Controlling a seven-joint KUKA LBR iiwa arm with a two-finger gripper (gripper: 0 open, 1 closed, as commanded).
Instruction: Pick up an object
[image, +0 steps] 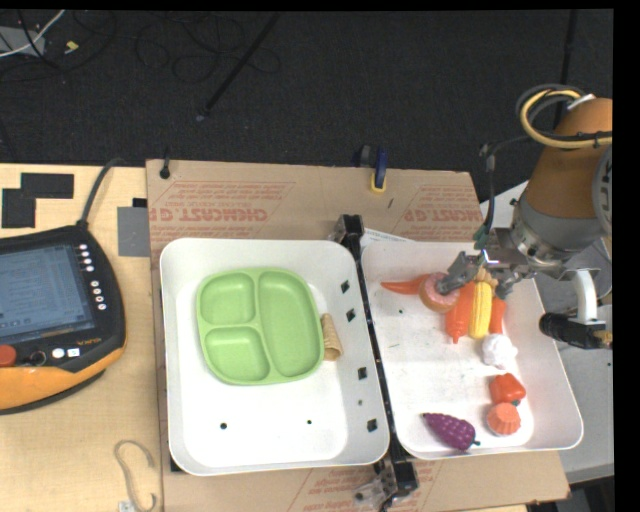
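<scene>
Crowding threatens this pick: the gripper (478, 272), fingers spread apart and holding nothing, hovers over the yellow plastic corn cob (481, 307) packed tightly against orange toy food in the right white bin (560, 425), inviting a slip.

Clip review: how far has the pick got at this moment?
Done: the grey arm's claw has reached the right white bin and sits low over the toy pile, by the yellow corn cob. In hand: nothing visibly lifted; the corn lies in the bin. Left: grasp and raise one item. The green divided plate sits in the left bin.
</scene>
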